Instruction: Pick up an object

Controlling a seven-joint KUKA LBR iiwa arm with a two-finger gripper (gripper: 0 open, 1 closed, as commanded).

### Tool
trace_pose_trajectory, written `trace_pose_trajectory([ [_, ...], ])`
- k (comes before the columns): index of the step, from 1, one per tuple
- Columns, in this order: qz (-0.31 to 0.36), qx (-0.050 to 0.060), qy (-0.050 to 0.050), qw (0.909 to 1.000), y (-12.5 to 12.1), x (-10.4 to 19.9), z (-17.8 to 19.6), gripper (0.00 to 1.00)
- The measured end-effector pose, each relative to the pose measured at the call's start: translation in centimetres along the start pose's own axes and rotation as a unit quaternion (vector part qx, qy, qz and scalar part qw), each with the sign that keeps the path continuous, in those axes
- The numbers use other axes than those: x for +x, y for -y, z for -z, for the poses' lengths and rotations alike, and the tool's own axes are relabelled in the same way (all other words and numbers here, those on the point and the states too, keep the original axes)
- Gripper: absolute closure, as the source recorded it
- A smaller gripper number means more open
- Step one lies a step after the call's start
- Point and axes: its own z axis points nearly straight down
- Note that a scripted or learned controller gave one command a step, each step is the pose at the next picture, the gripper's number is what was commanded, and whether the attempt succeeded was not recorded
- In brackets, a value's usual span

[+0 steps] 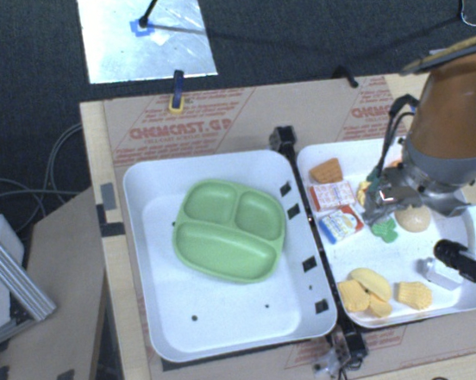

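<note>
The right bin (337, 152) holds several small toy foods: an orange cracker-like piece (327, 170), a red and white packet (333, 195), a blue and white packet (339, 226), a green piece (385, 230), a beige round piece (414, 220), yellow bananas (366, 290) and a yellow-orange piece (414, 294). My gripper (384, 195) hangs low over the middle of this bin, just above the green piece and beside the packets. The wrist hides its fingers.
The left bin (169, 324) carries a green divided plate (229, 228). A black divider with clips (304, 219) runs between the bins. A black and white part of the arm (456, 262) sits over the right bin's front right corner.
</note>
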Motion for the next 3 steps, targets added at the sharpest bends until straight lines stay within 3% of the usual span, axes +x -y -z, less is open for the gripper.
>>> trace_pose_trajectory([
  [1,0.0,0.0,0.0,1.0,-1.1,0.0,-1.3,1.0],
  [3,0.002,0.0,0.0,1.0,-0.3,0.9,0.4,1.0],
])
